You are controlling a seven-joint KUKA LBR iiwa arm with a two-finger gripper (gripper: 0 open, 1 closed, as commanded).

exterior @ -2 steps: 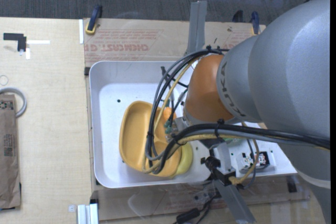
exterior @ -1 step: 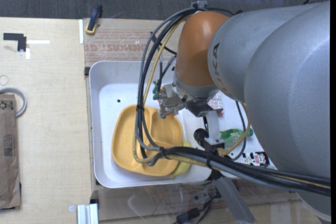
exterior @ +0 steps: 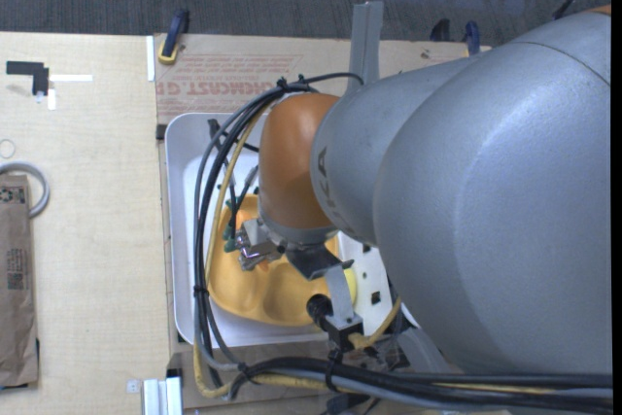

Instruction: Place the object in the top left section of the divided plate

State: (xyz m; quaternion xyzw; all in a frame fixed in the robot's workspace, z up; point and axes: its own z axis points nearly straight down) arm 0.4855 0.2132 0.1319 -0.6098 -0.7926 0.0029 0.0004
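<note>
The big grey arm (exterior: pixel 466 209) leans over the yellow divided plate (exterior: pixel 258 292) in the shallow white bin (exterior: pixel 185 238); its claw's state I cannot tell.

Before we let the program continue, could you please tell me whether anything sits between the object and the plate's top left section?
Cannot tell: the arm covers most of the yellow plate in the bin, hiding that section.
</note>
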